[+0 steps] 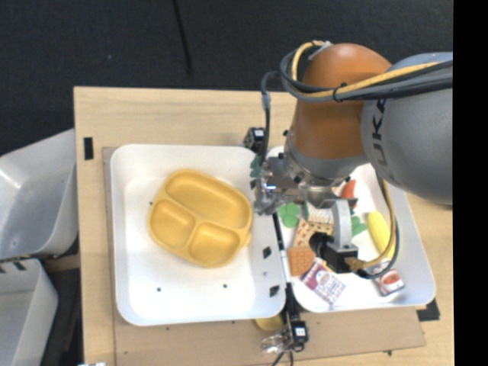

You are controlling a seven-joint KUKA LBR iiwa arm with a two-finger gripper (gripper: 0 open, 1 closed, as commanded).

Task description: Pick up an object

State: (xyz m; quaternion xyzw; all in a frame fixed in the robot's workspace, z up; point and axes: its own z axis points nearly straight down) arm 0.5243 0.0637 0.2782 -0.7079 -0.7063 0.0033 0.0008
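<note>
Landmark: yellow divided tray (202, 218), lying flat, compartments up, in the left bin (137, 280). Arm (335, 105) reaches in from the tray's right. Gripper (276, 191) hangs just off the tray's right rim, over the seam between the left bin and the right bin (412, 273). The wrist blocks the view there, so I can't tell how far the jaws are open or whether they have hold of anything.

Pickable stuff is all right of the tray, in the right bin:
- green piece (290, 215), nearest the tray, just beside the gripper
- tan waffle-patterned squares (302, 261), right of the tray's lower corner
- red-and-white printed packet (325, 285), further to the tray's lower right
- yellow banana-shaped item (377, 231), well right of the tray
- small red-and-white item (390, 282), farthest from the tray

Small yellow thing (267, 324) sits on the bench (99, 113) below the tray's lower right, outside both bins.
</note>
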